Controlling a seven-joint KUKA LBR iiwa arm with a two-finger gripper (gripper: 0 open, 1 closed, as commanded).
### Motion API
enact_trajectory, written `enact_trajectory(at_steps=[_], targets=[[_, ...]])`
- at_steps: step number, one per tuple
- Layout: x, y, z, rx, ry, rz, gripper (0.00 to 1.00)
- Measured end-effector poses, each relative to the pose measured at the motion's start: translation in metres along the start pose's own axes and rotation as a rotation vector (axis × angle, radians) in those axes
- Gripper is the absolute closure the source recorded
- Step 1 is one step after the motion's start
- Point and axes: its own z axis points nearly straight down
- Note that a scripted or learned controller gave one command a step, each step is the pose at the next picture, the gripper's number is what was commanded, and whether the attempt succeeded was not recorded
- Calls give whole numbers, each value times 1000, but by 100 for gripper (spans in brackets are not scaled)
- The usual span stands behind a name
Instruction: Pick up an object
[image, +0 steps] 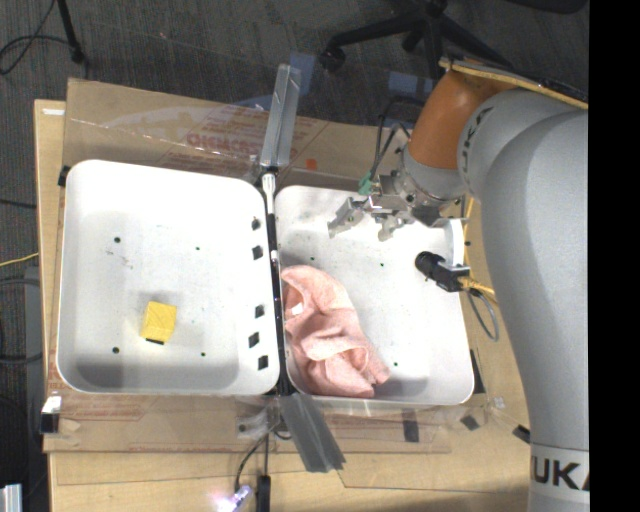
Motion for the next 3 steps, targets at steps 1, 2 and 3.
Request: enact_trajectory(at_steps=[1,2,3], targets=[[33,-38,57,4,1,-28,0],[32,-38,47,5,1,-30,100],[71,-6,-61,-1,0,41,100]])
